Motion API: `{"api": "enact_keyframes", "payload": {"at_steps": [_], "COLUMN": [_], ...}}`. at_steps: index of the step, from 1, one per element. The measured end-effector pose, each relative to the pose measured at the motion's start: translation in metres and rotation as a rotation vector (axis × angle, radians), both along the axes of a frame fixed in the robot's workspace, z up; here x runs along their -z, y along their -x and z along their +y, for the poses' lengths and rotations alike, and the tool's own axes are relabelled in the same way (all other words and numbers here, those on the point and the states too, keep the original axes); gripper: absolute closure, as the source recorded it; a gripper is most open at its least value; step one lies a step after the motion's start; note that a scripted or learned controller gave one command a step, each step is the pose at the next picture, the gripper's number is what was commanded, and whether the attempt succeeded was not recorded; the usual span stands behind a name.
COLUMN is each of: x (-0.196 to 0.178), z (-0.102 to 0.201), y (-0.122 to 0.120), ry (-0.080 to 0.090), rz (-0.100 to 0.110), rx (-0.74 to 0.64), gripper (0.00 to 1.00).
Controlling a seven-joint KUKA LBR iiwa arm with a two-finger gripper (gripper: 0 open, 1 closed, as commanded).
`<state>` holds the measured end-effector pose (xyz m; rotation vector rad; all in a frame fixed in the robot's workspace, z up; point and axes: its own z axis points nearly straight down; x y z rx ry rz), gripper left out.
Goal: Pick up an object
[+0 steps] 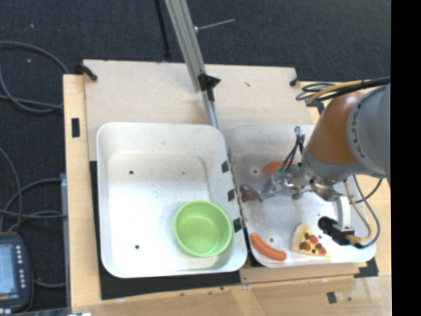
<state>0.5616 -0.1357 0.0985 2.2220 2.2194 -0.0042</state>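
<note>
My gripper [253, 193] is low in the right bin [260, 140], near that bin's left wall. The grey arm with its orange band [332, 133] comes in from the right above it. An orange object [271, 168] lies just behind the gripper, partly hidden by it. A red-orange sausage [268, 247] rests at the bin's front edge. Beside the sausage, to its right, lies a pizza slice [309, 241]. Nothing shows plainly between the gripper's tips, though a small brownish spot sits right at them.
A green bowl [202, 228] stands in the front right corner of the left bin [131, 150]. A slanted metal pole [191, 38] crosses the back of the bench and ends near the gap between the bins. Cables lie on the dark floor at the left.
</note>
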Motion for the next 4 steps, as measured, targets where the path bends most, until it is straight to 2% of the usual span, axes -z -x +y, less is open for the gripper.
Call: {"api": "enact_keyframes", "payload": {"at_steps": [1,4], "x": [-0.013,-0.189], "z": [0.0,-0.013], "y": [-0.002,0.003], "ry": [-0.002,-0.001], "rz": [-0.006,-0.009], "rx": [0.004,-0.005], "gripper": [1.0,1.0]}}
